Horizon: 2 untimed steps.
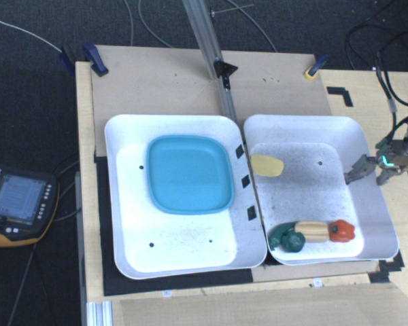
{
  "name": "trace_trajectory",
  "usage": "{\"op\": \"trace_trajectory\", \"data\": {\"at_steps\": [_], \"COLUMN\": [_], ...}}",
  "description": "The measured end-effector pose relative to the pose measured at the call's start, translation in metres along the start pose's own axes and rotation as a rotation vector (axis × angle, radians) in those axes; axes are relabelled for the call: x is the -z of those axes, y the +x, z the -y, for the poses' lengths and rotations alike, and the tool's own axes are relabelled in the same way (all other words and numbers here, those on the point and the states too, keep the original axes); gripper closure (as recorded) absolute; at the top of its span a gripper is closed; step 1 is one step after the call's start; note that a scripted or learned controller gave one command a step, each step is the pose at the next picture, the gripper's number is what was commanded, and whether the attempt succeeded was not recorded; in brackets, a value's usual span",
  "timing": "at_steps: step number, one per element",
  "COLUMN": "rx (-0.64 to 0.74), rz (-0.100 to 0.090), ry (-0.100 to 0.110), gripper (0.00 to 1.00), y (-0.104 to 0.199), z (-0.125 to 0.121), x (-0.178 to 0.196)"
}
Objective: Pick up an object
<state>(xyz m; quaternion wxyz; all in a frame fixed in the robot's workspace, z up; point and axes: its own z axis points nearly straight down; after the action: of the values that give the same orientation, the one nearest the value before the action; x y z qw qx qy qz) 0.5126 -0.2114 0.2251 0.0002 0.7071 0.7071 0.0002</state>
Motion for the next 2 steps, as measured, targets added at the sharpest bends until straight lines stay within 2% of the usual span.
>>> {"op": "trace_trajectory", "data": {"at_steps": [1, 2], "rx": [0.0, 0.0], "rz": [0.0, -0.002], "ry": [0.0, 0.005], "gripper": [0.0, 0.0], "y": [0.0, 0.001], "z": [0.0, -0.006], "x": [0.0, -0.059]}}
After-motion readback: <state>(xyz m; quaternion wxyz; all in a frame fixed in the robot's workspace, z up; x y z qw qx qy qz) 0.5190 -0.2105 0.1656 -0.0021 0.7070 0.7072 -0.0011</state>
